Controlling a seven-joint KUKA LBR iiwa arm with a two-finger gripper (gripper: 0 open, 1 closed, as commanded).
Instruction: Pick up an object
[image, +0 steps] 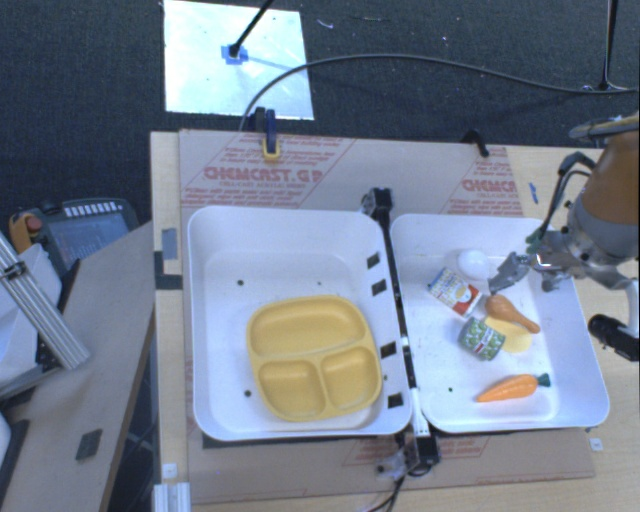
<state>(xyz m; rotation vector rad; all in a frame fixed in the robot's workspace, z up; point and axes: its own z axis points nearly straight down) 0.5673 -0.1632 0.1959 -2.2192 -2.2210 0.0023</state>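
The things to pick from lie in the right bin (590, 400). A toy carrot (512, 388) lies flat near the front of that bin. It is long and lies almost straight across, with its green top pointing right and its thin tip pointing left and a little toward the front. Above it is a small green can (482, 338), lying on its side. Just beside the can is a pale yellow block (518, 341), and an orange-brown pear-shaped toy (512, 313) touches it, with its narrow end pointing left and up. A small red and white packet (453, 292) lies tilted to the left of these. A white egg (472, 263) sits just above the packet.

The gripper (508, 272) is over the right bin, near the egg and just above the pear-shaped toy. I cannot tell if it is open or closed.

The left bin (215, 250) holds a yellow tray (314, 355) with three parts. Both bins sit on the table (165, 200).
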